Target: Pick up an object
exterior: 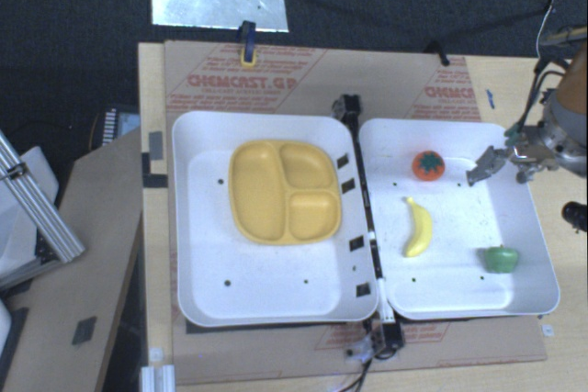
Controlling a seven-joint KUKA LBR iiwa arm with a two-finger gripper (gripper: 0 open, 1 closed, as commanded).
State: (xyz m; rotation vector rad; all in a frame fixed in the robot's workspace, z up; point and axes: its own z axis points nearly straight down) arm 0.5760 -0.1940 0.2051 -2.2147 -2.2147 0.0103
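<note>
Banana: smooth, curved, yellow.
Tomato: round, red.
Your gripper: I cannot tell how its jaws stand.

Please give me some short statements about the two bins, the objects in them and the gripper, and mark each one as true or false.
1. The yellow plate lies in the left bin. True.
2. The banana lies on the plate. False: it lies in the right bin, near its middle.
3. The tomato is between the fingers of the gripper. False: the tomato lies apart from the gripper, on the bin floor.
4. The green object is in the right bin, nearer the front wall than the tomato. True.
5. The plate carries a toy. False: its three compartments hold nothing.
</note>
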